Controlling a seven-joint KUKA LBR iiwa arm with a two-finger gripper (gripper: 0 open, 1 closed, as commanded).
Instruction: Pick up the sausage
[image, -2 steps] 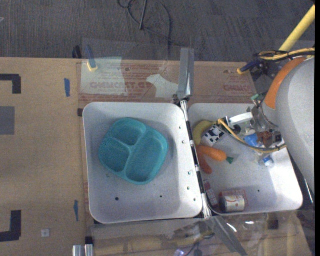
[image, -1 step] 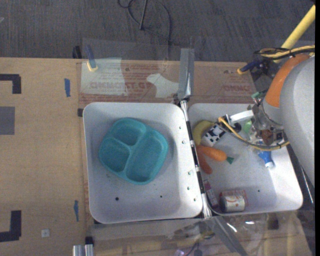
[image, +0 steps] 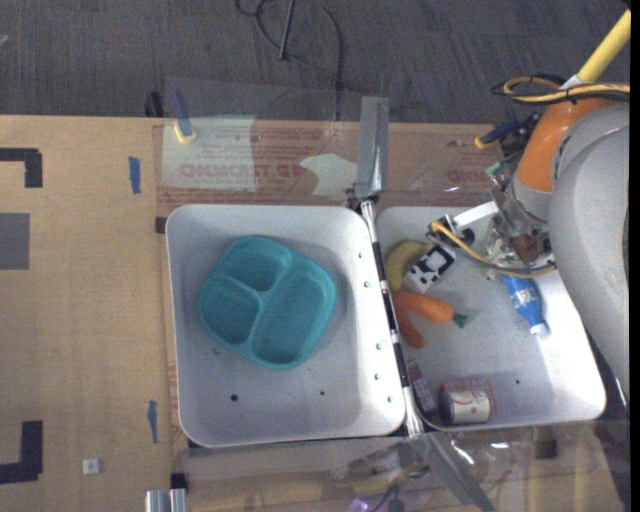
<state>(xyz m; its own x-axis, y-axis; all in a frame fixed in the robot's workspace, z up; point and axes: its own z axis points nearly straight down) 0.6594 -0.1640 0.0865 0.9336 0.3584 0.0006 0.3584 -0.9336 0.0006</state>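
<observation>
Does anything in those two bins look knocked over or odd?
A little. The can in the right bin lies on its side, and the blue bottle lies flat too. The teal divided plate sits flat in the left bin.

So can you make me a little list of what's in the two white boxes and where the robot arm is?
left bin: teal divided plate
right bin: banana, black-and-white toy, carrot, reddish sausage by the divider, blue bottle, can lying on its side
arm: over the right bin's far right part
gripper: above the blue bottle, nothing seen held
sausage: lying in the bin, not picked up
</observation>
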